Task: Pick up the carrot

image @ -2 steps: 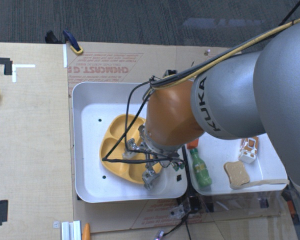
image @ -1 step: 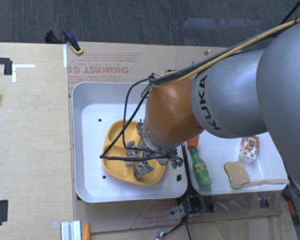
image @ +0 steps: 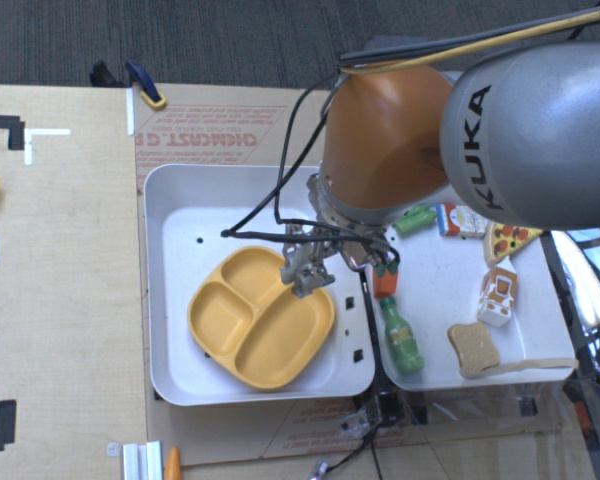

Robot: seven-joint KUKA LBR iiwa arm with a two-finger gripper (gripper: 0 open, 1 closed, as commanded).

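Bins lie side by side: the left white bin (image: 165,298) holds a yellow divided plastic plate (image: 260,316), above which the grey gripper (image: 305,273) hangs, jaw state hard to tell. Rightward, the small orange carrot (image: 384,282) seemingly rests by a green bottle (image: 401,338).

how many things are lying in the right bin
6 visible: green bottle, bread slice, small carton, pizza slice, red-and-white packet and a green piece by the arm. The arm may hide more.
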